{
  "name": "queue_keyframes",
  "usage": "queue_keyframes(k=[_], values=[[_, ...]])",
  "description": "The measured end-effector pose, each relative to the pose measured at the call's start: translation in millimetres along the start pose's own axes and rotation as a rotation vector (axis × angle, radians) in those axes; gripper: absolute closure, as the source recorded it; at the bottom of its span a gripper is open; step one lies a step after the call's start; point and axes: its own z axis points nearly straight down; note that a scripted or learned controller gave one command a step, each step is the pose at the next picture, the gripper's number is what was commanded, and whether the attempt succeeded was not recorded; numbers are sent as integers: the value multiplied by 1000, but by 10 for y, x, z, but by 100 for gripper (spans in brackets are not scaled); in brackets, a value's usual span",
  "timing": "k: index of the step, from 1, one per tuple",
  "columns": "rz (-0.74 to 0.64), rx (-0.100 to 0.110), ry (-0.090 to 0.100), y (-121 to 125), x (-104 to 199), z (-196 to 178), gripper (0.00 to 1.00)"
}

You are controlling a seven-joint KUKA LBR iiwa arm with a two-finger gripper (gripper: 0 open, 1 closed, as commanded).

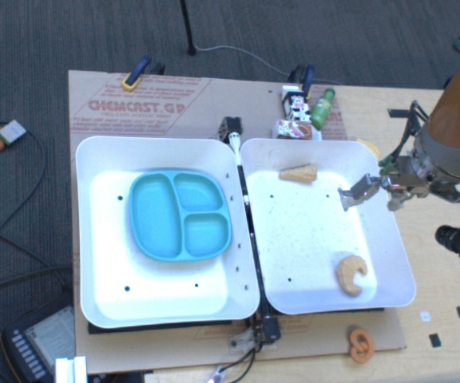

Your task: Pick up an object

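The gripper (376, 191) hovers over the right edge of the right bin (310, 294), its two fingers spread apart with nothing between them. In that bin a croissant (351, 274) lies near the front right corner and a wedge of bread (298, 173) near the back edge. The left bin (102, 294) holds a blue divided plate (180, 215) at its middle.

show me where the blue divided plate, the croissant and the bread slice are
blue divided plate (180, 215): camera view, on the ridge where its three compartments meet
croissant (350, 274): camera view, on the middle of its curved body
bread slice (298, 174): camera view, on the centre of its top face
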Motion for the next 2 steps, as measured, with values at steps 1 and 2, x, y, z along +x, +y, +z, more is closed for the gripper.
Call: queue_keyframes(k=[1,2], values=[[0,4,2,-79,580,1594,0],[2,-16,-5,-307,658,1752,0]])
